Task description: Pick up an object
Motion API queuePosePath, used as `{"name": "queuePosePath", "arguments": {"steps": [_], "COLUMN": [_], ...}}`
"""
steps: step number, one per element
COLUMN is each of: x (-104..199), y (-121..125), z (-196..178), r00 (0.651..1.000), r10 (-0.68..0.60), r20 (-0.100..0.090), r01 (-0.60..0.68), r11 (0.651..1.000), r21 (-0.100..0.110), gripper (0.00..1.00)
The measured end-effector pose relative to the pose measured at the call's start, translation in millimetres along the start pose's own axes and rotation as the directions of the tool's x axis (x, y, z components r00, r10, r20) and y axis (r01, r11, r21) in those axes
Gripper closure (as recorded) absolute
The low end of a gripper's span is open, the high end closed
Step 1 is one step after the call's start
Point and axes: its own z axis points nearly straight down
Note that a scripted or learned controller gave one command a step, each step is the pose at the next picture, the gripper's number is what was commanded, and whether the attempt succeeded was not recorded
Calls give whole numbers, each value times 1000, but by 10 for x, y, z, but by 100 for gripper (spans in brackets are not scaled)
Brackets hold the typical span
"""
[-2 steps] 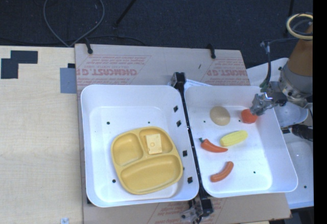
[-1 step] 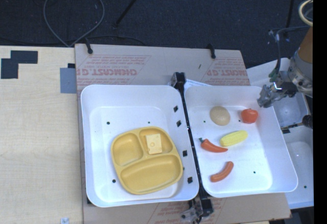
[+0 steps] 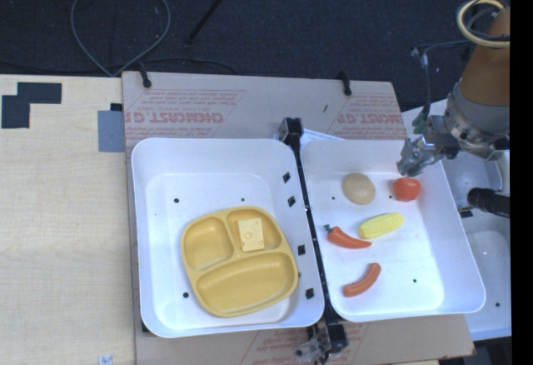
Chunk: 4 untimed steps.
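Nearest, an orange plastic sausage (image 3: pixel 361 280) lies at six o'clock; the pincer (image 3: pixel 410 162), grip state indiscernible, should descend squarely over the small red plastic tomato (image 3: pixel 405 188) just below.

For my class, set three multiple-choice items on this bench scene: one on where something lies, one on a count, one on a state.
1. Where does the yellow tray lie?
A. left bin
B. right bin
C. on the cardboard outside the bins

2. How many food items lie in the right bin?
A. three
B. five
C. seven

3. What is the state of the corn cob?
A. lifted by the gripper
B. lying on the bin floor
C. on the tray

Answers:
1 A, the tray rests in the left bin.
2 B: potato, tomato, corn cob, chili pepper, sausage.
3 B, it lies flat, apart from the gripper.
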Motion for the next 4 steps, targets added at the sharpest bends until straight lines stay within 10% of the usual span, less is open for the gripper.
{"name": "queuePosePath", "arguments": {"steps": [4], "x": [2248], "y": [244], "z": [366], "r00": [1000], "r10": [-2], "r20": [2], "r01": [2], "r11": [1000], "r21": [0], "gripper": [100]}}
